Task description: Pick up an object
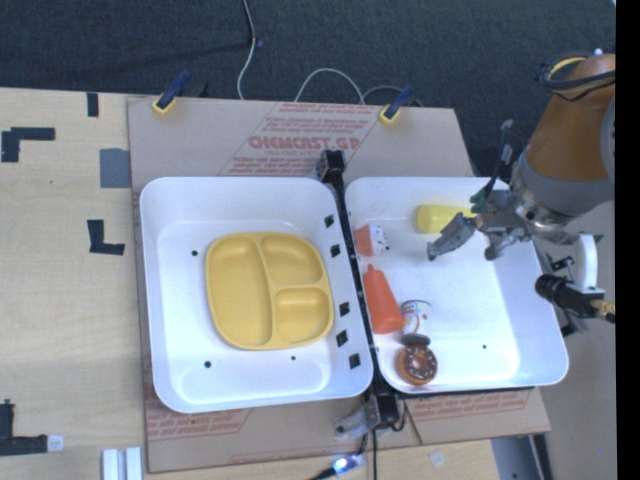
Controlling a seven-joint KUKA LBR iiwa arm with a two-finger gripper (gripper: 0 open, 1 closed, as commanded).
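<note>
The fingers point(472, 239) are spread open over the right bin point(500, 363), with nothing between them. A yellow object point(437, 217) lies just beside them, and an orange object point(379, 301) lies farther off.

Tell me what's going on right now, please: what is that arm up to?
Gripper open, holding nothing, low over right white bin. Small yellow rounded object just beside it, untouched. Orange cone-shaped toy and brown doughnut lie apart.

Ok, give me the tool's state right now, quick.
Tool: open, fingers spread, holding nothing, over the right bin beside the yellow object.
</note>
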